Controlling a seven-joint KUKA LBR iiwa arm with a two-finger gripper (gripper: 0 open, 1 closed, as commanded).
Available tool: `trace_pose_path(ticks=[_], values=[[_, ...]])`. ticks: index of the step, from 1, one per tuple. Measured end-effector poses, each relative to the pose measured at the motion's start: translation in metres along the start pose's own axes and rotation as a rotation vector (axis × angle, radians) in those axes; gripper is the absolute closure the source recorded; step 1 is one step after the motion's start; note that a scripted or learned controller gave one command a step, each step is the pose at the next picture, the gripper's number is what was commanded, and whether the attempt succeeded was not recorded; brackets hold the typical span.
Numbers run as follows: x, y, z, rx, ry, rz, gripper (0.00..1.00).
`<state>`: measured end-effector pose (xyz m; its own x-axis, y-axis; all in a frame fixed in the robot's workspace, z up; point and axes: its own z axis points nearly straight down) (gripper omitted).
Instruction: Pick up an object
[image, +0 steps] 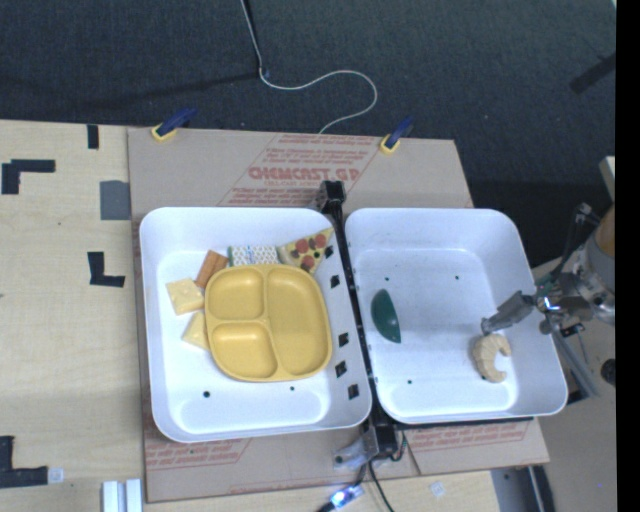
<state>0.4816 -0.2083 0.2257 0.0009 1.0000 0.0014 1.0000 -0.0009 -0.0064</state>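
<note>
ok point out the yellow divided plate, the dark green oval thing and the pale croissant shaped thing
yellow divided plastic plate (268, 323), camera view, on the ridge where its compartments meet
dark green oval object (386, 315), camera view, on its middle
pale croissant-shaped object (491, 357), camera view, on its curved body

- You see the table (60, 330), pale wood with black marks on its left part
- Your cardboard sheet (300, 170) lies under both bins, red print on it
- Two blue-and-yellow clamps (172, 123) (396, 132) sit at its far edge
- A white cable (320, 85) loops over the dark floor (450, 60) beyond
</note>
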Motion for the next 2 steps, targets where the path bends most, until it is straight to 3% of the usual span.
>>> trace_pose_path(ticks=[1,2], values=[[-0.009,-0.001,0.050,-0.001,0.000,-0.001,0.00],[0.000,0.003,0.108,0.000,0.001,-0.002,0.00]])
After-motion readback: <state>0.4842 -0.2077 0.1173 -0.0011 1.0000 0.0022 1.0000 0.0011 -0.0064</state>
